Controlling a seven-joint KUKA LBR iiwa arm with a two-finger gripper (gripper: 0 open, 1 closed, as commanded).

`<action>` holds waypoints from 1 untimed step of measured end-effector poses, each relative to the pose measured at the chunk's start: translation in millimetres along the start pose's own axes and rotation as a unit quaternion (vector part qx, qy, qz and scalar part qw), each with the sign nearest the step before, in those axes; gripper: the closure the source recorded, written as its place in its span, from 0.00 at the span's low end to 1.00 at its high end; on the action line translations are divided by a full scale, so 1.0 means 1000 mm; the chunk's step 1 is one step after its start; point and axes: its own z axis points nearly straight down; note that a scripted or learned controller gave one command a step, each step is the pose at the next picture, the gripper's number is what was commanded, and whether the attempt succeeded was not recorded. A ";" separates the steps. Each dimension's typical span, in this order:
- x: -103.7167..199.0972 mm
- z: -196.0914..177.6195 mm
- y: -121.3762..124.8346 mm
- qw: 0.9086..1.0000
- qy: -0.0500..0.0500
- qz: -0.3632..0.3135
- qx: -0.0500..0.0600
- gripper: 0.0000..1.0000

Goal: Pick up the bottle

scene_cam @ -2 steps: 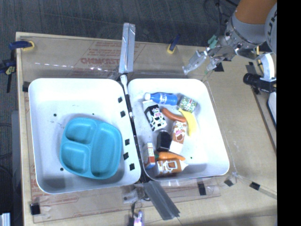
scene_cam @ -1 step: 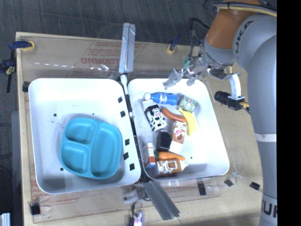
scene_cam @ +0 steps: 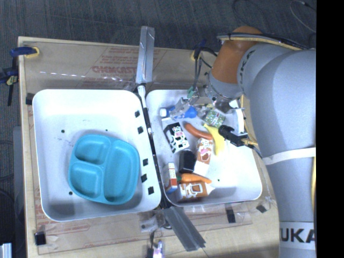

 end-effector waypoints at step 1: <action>-0.012 0.012 -0.027 0.996 0.003 0.089 0.003 0.00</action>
